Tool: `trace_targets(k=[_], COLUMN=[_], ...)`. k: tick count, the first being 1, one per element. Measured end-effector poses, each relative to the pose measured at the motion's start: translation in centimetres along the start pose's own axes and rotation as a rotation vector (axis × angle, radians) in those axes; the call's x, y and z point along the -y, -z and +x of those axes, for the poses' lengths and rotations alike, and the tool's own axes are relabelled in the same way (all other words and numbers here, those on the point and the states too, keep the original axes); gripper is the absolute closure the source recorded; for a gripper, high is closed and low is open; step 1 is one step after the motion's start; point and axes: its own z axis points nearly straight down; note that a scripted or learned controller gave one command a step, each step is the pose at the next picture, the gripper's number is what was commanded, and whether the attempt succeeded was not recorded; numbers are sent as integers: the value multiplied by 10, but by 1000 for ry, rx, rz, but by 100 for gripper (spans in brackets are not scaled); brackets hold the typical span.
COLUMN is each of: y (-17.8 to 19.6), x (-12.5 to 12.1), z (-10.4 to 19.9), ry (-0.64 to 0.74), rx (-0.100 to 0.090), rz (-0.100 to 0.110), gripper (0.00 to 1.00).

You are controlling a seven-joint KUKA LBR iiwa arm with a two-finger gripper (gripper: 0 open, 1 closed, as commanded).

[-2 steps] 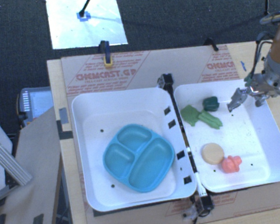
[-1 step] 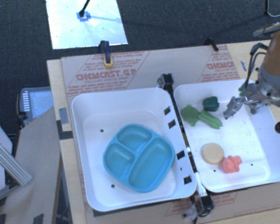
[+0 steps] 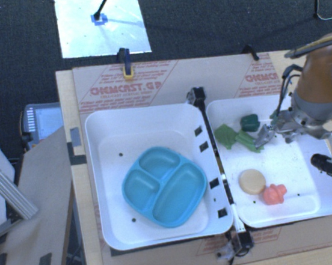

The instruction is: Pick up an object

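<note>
Inspector: Nearest the lens, at six o'clock of the right bin (image 3: 330, 201), a pink toy (image 3: 274, 194) touches a tan disc (image 3: 252, 180).

Clerk: And the claw (image 3: 262, 136)?

Inspector: At twelve o'clock of that bin, tips down beside a light green piece (image 3: 233, 136), a dark green block (image 3: 249, 122) just behind. Whether it is clenched or released, I cannot tell.

Clerk: Handling?

Inspector: In my judgement the green piece is light, rigid plastic, somewhat slick. Grip across its narrow stem.

Clerk: The left bin (image 3: 107, 167)?

Inspector: A blue divided plate (image 3: 164, 185).
</note>
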Motion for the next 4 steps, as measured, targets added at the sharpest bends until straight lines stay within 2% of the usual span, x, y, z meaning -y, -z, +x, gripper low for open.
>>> trace_targets(k=[1, 2, 3, 4], y=[14, 78, 84, 94], x=[-2, -7, -8, -12], z=[-1, 1, 1, 46], ry=[-1, 0, 0, 5], rx=[2, 3, 2, 0], rz=[-7, -11, -6, -6], gripper=[100, 100, 100, 100])
